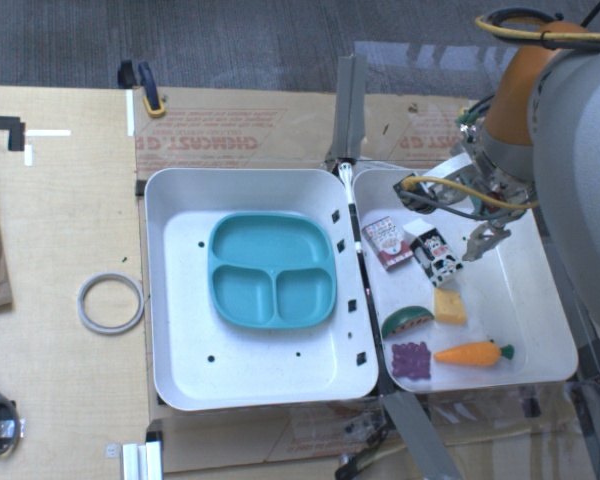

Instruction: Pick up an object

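Fingers (477,243) indistinct above right bin (540,308)

1 fixed cam, overhead at slant, covers both bins (160,298)

Red mirrored lettering, too blurred to read, runs across the brown cardboard sheet (242,133) behind the left white bin (170,298).

The plate (273,283) was light blue. Both bins (175,298) were white. The carrot (472,354) was orange with a green top. The grapes (411,360) were purple.
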Robot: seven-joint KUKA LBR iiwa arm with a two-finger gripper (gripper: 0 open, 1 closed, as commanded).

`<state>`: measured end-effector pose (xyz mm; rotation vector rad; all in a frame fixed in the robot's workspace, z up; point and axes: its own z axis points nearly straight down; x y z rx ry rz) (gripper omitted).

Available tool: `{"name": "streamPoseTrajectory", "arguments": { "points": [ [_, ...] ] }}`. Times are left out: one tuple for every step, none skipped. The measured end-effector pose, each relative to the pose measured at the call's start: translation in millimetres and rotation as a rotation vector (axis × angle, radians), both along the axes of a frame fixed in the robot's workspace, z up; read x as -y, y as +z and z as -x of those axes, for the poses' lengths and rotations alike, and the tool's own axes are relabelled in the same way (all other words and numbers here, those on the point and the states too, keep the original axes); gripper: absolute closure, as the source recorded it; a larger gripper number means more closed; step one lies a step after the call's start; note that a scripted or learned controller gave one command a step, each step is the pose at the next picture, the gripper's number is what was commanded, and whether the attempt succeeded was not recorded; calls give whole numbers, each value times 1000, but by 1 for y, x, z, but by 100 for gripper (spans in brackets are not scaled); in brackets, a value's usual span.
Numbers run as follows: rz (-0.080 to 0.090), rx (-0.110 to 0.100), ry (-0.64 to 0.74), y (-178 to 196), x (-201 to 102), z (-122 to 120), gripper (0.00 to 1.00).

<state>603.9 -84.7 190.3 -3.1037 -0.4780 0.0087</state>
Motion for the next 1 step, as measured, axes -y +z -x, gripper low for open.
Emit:
{"name": "streamPoseTrajectory", "arguments": {
  "points": [
    [0, -4, 3, 8, 1, 0, 100]
  ]
}}
